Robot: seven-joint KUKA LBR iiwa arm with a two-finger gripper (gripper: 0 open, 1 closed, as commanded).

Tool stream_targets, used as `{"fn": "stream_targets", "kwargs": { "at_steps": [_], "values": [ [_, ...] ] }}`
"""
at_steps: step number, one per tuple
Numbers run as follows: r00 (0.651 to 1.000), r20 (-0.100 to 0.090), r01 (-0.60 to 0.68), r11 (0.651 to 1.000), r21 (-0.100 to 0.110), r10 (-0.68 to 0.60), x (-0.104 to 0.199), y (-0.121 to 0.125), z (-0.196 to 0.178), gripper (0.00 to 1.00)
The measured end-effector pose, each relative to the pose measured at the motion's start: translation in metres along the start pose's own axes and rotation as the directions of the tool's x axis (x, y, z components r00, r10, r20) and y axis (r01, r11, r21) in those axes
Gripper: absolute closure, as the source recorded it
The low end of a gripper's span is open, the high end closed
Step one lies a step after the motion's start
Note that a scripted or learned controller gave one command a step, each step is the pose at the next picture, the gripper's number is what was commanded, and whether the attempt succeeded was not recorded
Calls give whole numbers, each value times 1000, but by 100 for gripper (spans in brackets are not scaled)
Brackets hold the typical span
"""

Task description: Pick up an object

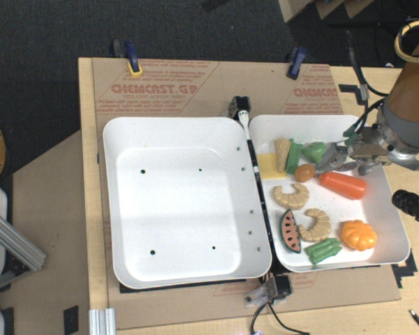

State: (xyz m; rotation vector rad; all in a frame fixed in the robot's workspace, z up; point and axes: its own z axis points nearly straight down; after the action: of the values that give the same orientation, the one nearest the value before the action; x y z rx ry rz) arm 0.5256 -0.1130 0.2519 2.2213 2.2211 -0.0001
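The gripper point(329, 160) is hovering in the right bin point(398, 246), fingers spread apart, beside the orange carrot point(343, 183).

Dark carpet point(70, 19) is seen all around. A brown board point(195, 82) is held down by blue clamps point(133, 56) at the far edge.

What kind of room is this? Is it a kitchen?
Probably not a kitchen; more likely a robot lab or workshop. A robot arm reaches over two white bins, the food looks like plastic toys, and clamps hold the board to the bench.
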Motion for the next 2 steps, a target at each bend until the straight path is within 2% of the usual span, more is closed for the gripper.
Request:
{"fn": "stream_targets", "kwargs": {
  "at_steps": [1, 2],
  "values": [
    [1000, 1, 2, 1000, -1, -2, -11, 66, 95, 0],
    [1000, -5, 4, 1000, 4, -4, -7, 116, 167, 0]
  ]
}}
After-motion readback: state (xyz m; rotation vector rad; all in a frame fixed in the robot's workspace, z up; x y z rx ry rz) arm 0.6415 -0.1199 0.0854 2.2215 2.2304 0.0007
